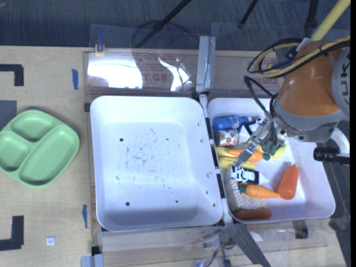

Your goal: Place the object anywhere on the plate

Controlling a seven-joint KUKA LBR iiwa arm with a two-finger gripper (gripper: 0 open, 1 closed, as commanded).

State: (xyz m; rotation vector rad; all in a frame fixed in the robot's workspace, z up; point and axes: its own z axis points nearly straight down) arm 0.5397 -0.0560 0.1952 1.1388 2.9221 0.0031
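Matt green plastic plate (38, 147) on pale, smooth wood-look bench (44, 71); glossy white plastic left bin (150, 110), faintly scuffed; shiny orange toy carrot (287, 181).

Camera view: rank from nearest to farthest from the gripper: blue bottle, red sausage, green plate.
From the gripper, over the right bin:
1. Blue bottle, just beyond it at the bin's far end.
2. Red sausage, at the bin's near edge.
3. Green plate, far left on the bench, outside both bins.

Table (50, 71): light wood, with black and blue tape marks. Two white bins sit directly on it, touching side by side: left bin (150, 160), right bin (317, 199). A green plate (36, 147) with compartments lies near the table's left edge, apart from the bins.
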